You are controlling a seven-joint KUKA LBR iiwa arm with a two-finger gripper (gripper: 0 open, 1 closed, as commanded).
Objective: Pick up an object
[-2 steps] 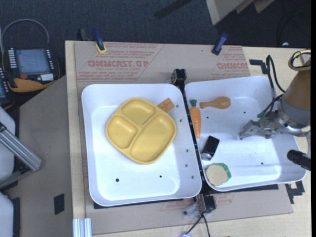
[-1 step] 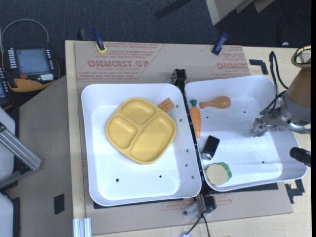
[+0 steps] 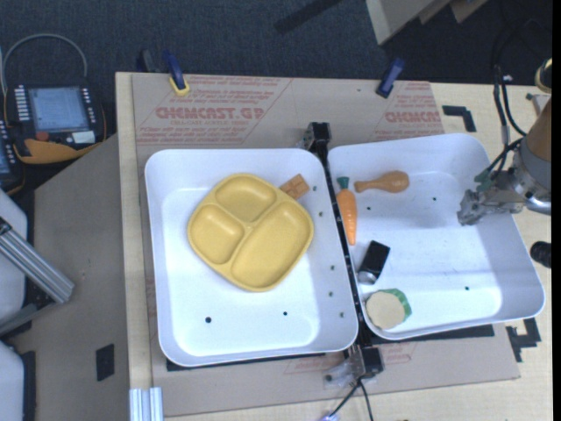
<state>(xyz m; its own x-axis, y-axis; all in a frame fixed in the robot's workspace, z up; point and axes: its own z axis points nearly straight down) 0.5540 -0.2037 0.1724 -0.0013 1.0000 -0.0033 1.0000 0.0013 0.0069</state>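
Camera view: the arm's metal two-finger gripper (image 3: 471, 210) hovered over the right white bin (image 3: 517, 281), finger state impossible to tell, orange toy carrot (image 3: 348, 217) well apart.

The right bin (image 3: 491, 301) has open floor across its middle and right part. Its obstacles crowd the left wall: carrot (image 3: 348, 215), black block (image 3: 374, 260), round disc (image 3: 387, 308), and a wooden pestle (image 3: 383, 182) near the back. The yellow plate (image 3: 251, 231) fills the left bin's (image 3: 175, 323) back; its front floor lies free.
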